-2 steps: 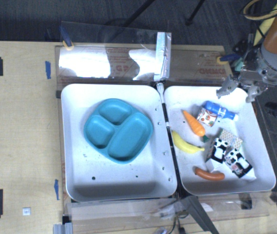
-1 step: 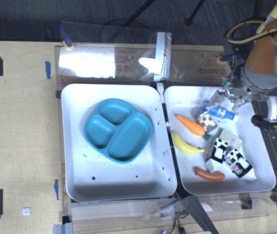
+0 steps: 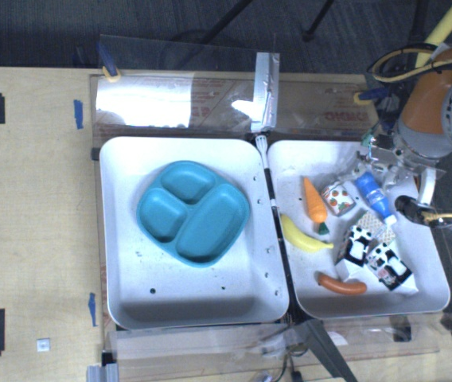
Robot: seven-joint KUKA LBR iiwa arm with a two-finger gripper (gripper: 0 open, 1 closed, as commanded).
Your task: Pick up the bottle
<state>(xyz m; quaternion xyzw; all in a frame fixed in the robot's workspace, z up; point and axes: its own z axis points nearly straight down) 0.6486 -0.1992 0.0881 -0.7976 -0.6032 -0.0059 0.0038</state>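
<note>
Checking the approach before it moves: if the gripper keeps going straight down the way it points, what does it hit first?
Most likely the bottle, lying right under the gripper in the right bin. Depth is unclear from this slanted view.

bins [image 3: 122,213]: white. divided plate [image 3: 192,212]: turquoise blue. bottle [image 3: 373,196]: blue with white cap end. carrot [image 3: 315,201]: orange, green tip. banana [image 3: 304,236]: yellow. sausage [image 3: 341,285]: orange-red. cow toy [image 3: 376,255]: black-and-white patches. small cube [image 3: 338,199]: white with red and green marks. arm [image 3: 429,110]: grey, orange band.
</note>
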